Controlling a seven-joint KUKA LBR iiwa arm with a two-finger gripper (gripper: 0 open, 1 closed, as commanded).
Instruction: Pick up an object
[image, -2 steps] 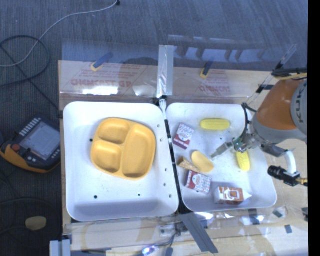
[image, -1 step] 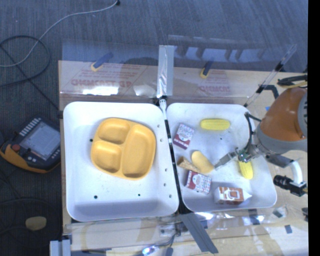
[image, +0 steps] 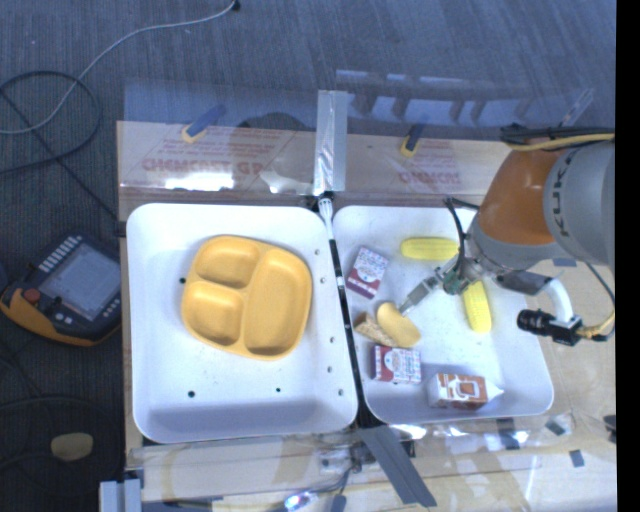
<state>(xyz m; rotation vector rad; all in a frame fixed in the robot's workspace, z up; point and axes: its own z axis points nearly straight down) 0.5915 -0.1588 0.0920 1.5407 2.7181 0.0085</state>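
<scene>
Grey carpet surrounds the bench, two white bins side by side. Left bin (image: 150, 400) has a big yellow divided tray (image: 247, 294). Right bin (image: 535, 385) holds the smaller stuff: a carton (image: 458, 389) at 6 o'clock, a red-and-white box (image: 397, 364), two bananas (image: 429, 247) at 12. The gripper (image: 412, 297) sits mid-bin, just above a yellow piece (image: 397, 325); can't tell how the jaws stand.
</scene>
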